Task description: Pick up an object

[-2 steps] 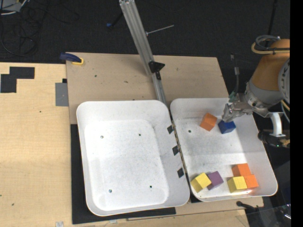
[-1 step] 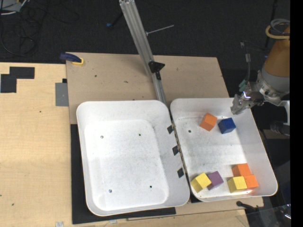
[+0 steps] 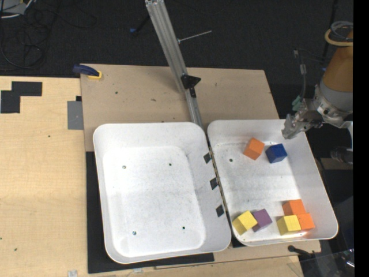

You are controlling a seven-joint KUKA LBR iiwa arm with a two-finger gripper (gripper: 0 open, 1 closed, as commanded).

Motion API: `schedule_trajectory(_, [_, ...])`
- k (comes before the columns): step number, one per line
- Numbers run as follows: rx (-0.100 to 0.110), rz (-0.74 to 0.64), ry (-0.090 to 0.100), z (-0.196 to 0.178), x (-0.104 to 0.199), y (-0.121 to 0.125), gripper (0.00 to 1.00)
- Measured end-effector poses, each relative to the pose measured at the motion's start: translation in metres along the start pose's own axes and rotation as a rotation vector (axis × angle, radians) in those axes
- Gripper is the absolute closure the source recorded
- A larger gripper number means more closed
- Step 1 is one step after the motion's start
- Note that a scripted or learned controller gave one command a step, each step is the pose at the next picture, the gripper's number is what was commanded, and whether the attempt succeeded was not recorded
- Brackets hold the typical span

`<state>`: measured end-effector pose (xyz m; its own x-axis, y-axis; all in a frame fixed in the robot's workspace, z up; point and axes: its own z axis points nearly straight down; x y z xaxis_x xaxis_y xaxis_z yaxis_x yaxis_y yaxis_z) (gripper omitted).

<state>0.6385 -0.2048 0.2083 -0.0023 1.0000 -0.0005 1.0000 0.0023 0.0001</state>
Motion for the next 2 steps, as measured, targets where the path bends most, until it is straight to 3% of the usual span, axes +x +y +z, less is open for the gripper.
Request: schedule_trajectory(2, [0.005,-0.002,0.004,-0.003,0.117,-0.036,1.00])
